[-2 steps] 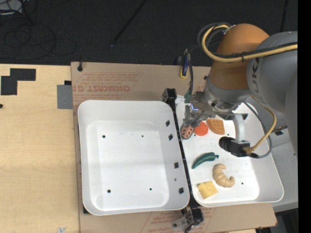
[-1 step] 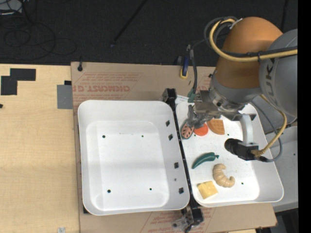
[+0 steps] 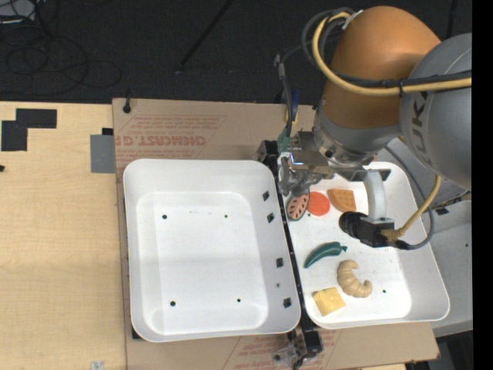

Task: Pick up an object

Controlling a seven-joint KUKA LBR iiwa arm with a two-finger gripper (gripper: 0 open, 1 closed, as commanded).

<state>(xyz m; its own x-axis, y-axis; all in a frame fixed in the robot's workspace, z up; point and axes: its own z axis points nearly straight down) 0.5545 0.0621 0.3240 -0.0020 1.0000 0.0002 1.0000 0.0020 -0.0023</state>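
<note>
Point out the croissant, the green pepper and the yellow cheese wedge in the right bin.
croissant (image 3: 353, 277): camera view, on the middle of its curved body.
green pepper (image 3: 324, 253): camera view, on the middle of its dark green length.
yellow cheese wedge (image 3: 329, 301): camera view, on its flat top face.

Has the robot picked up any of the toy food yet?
Not yet, as far as the view shows. The gripper is down at the right bin's left edge, right over the brown cookie-like piece and red piece. Nothing looks lifted. The orange slice, green pepper, croissant and cheese lie untouched. Gripping and lifting are left.
</note>
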